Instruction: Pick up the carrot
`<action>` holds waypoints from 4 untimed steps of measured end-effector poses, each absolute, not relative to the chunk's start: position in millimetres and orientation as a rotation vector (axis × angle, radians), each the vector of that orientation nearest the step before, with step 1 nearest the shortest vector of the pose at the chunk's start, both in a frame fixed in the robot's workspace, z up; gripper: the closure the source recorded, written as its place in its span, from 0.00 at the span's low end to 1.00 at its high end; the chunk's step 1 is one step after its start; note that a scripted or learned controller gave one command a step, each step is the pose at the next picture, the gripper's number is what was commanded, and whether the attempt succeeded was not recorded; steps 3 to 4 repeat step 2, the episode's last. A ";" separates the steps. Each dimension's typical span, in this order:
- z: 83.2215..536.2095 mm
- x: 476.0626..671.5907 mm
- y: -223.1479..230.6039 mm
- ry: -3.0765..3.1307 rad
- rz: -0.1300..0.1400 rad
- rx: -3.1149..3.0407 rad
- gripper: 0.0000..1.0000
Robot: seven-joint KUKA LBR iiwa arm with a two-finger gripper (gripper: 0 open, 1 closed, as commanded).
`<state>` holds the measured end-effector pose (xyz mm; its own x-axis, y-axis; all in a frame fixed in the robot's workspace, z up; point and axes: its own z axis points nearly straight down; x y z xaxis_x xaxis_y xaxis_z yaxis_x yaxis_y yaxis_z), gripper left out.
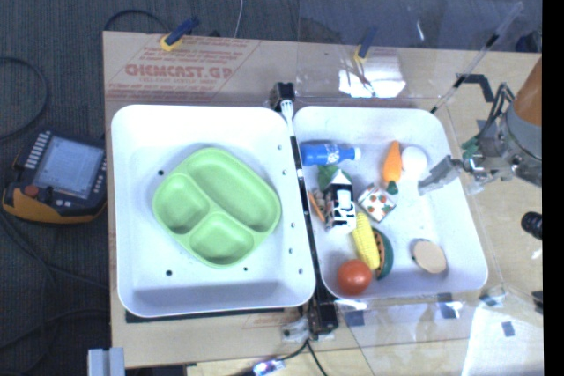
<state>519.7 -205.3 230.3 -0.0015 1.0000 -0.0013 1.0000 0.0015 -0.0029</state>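
Two bins side by side on the desk, the arm at the right edge.

The left bin (132,277) holds a divided plate (218,204). In the right bin (458,229), a bottle (328,154) lies at the back left, the carrot (392,163) to its right beside an egg (413,160); a die (377,205) sits mid-bin, a corn cob (365,239) in front of it, a tomato (354,276) at the front, a round slice (428,256) front right. The end effector (438,175) hangs over the bin's right rim.
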 end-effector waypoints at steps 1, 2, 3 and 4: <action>102.5 577.6 -213.2 -2.221 -0.018 -2.218 0.00; 109.5 576.5 -214.1 -2.223 -0.008 -2.218 1.00; 109.5 576.5 -214.1 -2.223 -0.008 -2.218 1.00; 109.5 576.5 -214.1 -2.223 -0.008 -2.218 1.00</action>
